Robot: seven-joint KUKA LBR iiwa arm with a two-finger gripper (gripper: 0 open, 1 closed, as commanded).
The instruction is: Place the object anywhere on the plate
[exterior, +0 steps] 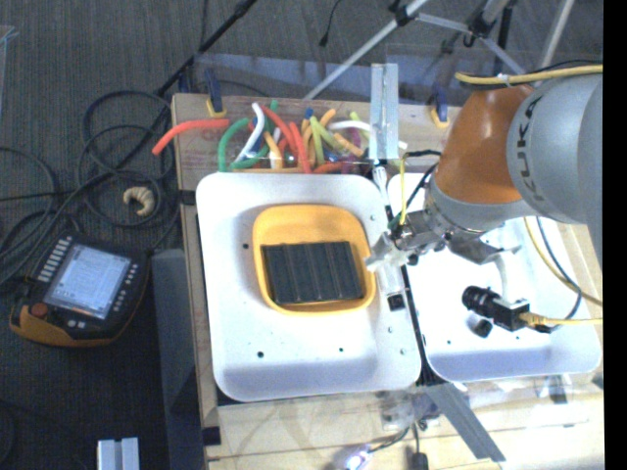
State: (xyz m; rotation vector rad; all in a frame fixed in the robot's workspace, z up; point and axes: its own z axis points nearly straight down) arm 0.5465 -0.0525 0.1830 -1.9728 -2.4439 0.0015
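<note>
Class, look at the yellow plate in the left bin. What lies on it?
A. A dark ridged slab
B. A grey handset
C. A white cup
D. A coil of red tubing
A: a dark ridged slab lies flat on the yellow plate, covering most of its middle, in the left bin.

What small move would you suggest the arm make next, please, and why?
Probably shift the gripper left over the yellow square plate: it sits at the seam between the white bins, just beside the plate's right rim, above the dark ridged rectangular object lying there.
</note>
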